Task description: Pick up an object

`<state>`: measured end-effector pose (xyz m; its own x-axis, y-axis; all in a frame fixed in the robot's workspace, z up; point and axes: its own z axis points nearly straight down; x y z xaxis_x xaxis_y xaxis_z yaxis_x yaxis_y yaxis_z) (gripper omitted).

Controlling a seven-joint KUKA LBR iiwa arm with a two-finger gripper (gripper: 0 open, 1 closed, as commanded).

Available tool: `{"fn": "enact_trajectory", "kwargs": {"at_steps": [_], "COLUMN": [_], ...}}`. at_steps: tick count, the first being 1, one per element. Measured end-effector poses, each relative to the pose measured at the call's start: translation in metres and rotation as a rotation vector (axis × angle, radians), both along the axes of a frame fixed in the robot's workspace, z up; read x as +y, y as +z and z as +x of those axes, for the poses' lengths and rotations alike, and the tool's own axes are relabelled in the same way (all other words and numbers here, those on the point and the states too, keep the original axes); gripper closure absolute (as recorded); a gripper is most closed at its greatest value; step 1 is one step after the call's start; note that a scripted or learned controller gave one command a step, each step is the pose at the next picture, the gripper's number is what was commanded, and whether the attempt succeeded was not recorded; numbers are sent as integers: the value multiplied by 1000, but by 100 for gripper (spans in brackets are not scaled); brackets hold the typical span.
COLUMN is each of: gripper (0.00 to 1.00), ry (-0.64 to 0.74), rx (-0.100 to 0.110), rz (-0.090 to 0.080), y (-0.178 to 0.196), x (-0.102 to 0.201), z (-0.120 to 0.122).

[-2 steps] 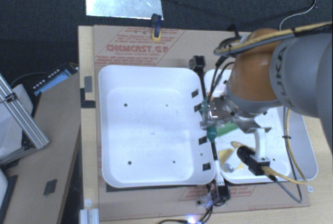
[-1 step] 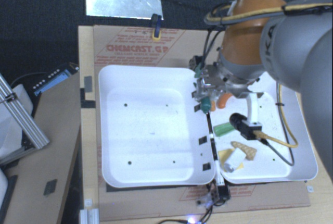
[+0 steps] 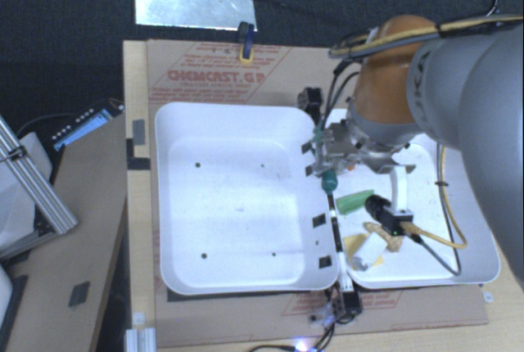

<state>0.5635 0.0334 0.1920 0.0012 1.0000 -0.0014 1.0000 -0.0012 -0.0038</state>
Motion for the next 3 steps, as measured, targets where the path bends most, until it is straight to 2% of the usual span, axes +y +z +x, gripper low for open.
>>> {"fn": "enact_trajectory", "kwargs": {"at_steps": [1, 2, 3], "gripper": [100, 100, 100], "ry": [15, 9, 12], "rx": [-10, -8, -4], "rz": [7, 4, 4], "y": [70, 107, 73], "x": [89, 116, 206], "z": [-22, -36, 4]}}
